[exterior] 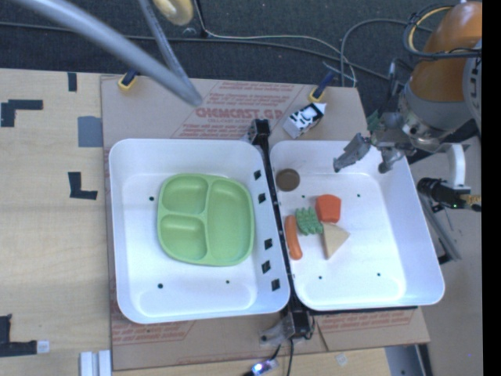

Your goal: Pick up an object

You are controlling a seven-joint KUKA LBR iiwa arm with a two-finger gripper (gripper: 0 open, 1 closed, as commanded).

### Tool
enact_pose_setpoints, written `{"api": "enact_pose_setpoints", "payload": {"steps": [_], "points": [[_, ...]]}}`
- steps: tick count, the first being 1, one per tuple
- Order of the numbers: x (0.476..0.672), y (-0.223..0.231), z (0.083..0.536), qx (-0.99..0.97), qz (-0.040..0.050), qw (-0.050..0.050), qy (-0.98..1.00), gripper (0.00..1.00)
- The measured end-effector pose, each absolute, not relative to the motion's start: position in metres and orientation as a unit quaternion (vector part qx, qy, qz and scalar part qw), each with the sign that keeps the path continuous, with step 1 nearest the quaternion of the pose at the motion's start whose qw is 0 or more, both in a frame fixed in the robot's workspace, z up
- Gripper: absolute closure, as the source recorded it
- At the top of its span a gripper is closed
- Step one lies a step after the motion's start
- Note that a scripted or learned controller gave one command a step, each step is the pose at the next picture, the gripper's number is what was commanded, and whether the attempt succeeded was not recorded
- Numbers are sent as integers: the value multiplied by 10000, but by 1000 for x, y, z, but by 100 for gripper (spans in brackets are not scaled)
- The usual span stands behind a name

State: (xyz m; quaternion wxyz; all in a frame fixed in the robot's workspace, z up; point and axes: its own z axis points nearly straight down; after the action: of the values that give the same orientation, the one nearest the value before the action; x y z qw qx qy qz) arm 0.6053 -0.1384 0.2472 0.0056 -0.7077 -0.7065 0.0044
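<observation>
Two fingers of my gripper (368, 155) spread wide, holding nothing. Below them lie the orange block (329, 207) and cheese wedge (335, 240).

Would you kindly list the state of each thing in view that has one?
pincer: open, nothing between its fingers, above the right bin's far edge
green divided plate: lying flat in the left bin
carrot: lying by the divider
orange block: resting, ungrasped
brown disc: flat

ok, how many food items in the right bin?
5, all near its left side: brown disc at top, orange block, green piece, carrot along the divider, tan wedge. None looks hidden.
</observation>
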Motion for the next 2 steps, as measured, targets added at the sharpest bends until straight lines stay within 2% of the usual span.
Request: {"api": "enact_pose_setpoints", "payload": {"steps": [1,2], "points": [[608,-138,255,-7066,5,4,-7076,0],[607,-140,212,-7068,19,9,-7074,0]]}}
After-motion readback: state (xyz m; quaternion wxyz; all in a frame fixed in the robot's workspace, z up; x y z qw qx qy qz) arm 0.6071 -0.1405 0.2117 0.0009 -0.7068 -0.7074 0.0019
